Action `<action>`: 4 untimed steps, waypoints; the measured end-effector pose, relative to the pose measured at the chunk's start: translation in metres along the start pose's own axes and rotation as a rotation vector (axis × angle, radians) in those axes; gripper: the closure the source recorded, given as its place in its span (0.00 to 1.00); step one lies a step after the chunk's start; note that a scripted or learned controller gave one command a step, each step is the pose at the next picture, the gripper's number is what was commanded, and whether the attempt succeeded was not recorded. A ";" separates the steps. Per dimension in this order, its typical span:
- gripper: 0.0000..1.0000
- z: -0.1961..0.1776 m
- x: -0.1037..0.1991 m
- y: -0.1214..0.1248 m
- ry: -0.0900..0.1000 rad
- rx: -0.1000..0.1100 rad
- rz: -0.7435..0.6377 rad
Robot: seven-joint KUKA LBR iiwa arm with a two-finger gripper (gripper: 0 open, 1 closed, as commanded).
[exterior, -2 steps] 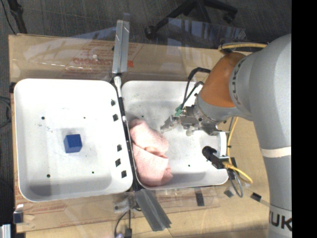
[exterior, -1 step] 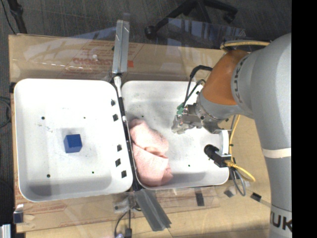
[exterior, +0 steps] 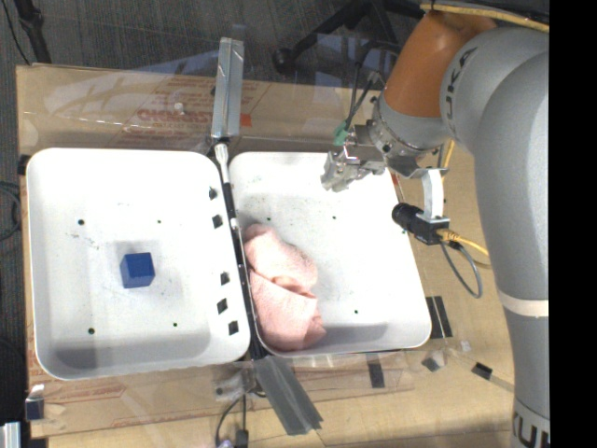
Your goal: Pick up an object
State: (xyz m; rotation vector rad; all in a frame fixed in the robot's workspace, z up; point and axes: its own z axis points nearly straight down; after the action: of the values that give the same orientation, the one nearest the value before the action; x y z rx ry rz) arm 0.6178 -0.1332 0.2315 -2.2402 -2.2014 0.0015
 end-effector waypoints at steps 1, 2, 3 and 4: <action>1.00 0.004 0.034 0.038 0.000 0.001 0.201; 1.00 0.015 0.065 0.037 0.000 0.004 0.259; 1.00 0.022 0.094 0.037 0.000 0.006 0.332; 1.00 -0.084 0.088 0.037 0.000 0.001 0.342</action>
State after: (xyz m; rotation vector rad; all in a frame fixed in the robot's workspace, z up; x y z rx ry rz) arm 0.6565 -0.0455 0.3152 -2.5821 -1.7876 0.0020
